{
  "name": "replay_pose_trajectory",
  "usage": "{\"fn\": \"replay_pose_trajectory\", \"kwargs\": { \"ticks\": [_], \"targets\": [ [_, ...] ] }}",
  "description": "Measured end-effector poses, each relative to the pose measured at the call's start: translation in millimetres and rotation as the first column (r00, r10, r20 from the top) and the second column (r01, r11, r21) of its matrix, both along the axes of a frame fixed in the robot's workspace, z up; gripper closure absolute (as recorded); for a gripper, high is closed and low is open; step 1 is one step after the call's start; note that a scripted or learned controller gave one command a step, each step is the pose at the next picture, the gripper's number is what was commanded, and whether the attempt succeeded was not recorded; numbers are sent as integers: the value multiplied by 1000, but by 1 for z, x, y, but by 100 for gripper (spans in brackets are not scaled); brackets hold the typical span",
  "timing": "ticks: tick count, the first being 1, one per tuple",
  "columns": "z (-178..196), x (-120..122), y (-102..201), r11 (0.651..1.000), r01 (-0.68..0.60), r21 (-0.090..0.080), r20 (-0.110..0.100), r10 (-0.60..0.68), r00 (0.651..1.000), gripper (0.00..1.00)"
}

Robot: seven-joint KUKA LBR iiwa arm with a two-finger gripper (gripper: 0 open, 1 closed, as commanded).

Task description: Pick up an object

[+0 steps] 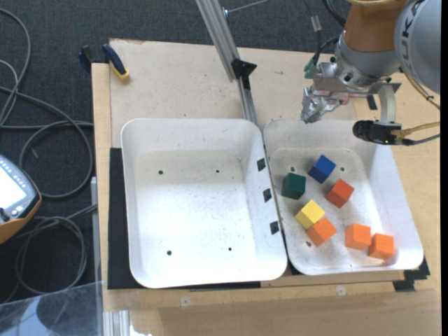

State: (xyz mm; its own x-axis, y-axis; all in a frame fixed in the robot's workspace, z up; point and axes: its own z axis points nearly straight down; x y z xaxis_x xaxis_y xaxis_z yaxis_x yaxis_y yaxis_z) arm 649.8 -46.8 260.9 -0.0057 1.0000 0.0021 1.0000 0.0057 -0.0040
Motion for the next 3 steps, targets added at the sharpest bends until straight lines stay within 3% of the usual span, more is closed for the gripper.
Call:
{"fn": "replay_pose_trajectory", "kwargs": {
  "ticks": [1,3],
  "targets": [
    [4,-28,43,1000,0,0,-1,0,1000,100],
    [-20,-92,123,1000,0,0,-5,0,1000,100]
  ]
}}
